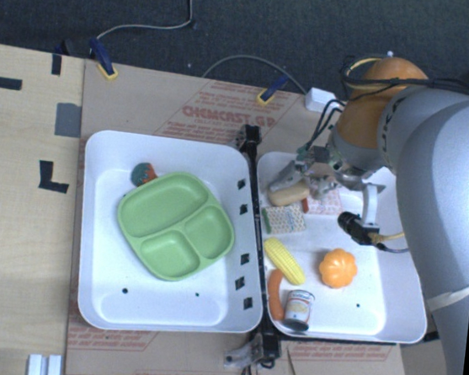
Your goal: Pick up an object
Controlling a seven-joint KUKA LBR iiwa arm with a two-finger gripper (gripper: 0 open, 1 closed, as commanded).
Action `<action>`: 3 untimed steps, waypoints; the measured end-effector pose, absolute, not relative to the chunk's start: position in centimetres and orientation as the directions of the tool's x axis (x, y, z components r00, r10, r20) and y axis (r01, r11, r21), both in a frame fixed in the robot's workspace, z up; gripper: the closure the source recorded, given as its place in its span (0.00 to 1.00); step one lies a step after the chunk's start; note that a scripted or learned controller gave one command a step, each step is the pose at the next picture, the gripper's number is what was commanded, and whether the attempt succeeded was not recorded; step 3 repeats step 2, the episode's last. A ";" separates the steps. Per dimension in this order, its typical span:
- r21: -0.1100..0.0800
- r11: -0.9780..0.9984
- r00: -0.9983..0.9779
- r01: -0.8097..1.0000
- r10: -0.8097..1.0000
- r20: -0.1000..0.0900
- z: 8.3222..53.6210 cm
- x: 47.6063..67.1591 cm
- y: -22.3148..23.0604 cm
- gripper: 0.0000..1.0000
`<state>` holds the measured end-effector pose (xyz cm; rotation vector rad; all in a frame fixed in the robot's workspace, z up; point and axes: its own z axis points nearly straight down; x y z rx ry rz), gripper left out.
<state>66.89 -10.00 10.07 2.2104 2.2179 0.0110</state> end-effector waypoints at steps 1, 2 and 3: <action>0.020 0.005 -0.005 1.000 1.000 -0.002 11.6 67.2 -9.9 1.00; 0.001 0.003 -0.003 1.000 1.000 0.001 18.5 60.6 -3.9 1.00; 0.001 0.003 -0.003 1.000 1.000 0.001 18.5 60.6 -3.9 1.00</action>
